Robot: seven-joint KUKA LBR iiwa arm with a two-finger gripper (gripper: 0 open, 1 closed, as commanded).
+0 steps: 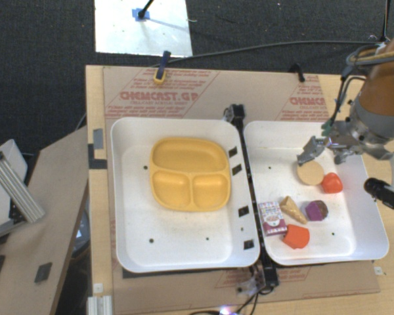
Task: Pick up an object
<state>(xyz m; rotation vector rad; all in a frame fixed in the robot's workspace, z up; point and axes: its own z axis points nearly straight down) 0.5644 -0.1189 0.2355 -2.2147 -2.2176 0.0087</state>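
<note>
Two white bins sit side by side on your tabletop (184,87), and your arm (384,84) reaches in from the right edge of the frame over the right bin (374,238). Your end effector (313,151) hangs in that bin's upper middle, its grey fingers (308,155) angled down and to the left, tips just above a tan round disc (310,174); whether they touch it, and how far apart they stand, you cannot tell from this angle. Nothing shows between them.

Just right of the disc lies a red-orange piece (332,183). Lower in the bin, a tan cone (291,208) lies on its side, long axis running upper left to lower right, narrow end toward the upper left. Beside it to the right rests a purple piece (316,210). Near the bin's lower left, a small pink-and-white carton (272,218) lies flat, with an orange piece (296,237) just to its lower right.

Your left bin (128,195) carries a yellow divided tray (188,174).
</note>
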